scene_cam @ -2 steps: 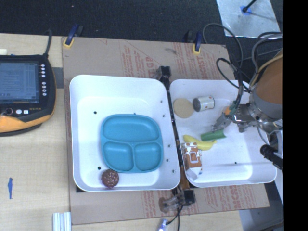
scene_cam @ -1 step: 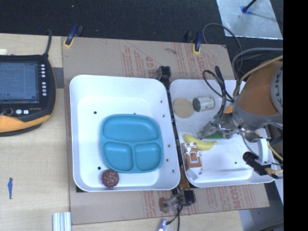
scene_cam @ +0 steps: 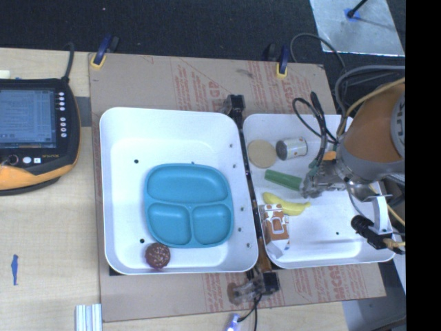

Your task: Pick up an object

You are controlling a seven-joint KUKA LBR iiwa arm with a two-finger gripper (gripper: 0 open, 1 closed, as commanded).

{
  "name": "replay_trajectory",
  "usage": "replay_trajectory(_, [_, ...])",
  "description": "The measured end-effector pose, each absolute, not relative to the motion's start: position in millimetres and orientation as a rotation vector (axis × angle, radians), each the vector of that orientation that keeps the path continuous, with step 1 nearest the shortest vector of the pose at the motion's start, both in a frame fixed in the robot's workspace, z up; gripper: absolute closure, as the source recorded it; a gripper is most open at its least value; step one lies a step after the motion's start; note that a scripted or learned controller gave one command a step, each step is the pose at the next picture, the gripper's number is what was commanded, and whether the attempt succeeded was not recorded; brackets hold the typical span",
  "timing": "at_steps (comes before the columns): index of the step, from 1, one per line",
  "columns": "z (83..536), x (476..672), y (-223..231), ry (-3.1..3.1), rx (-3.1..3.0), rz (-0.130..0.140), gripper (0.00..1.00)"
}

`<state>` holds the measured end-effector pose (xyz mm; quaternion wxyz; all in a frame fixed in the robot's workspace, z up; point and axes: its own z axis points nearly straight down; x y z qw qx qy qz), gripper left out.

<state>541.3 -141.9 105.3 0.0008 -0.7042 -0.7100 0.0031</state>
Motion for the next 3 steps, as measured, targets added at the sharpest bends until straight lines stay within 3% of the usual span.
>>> replay_trajectory(1, [105,541.3,-142,-2.229,-2.211,0.01,0.0])
replay_trajectory(2, [92,586.8,-104,-2.229,-2.212,0.005,0.0])
replay_trajectory(3, [92,653.8,-112,-2.225,-2.215,0.002,0.0])
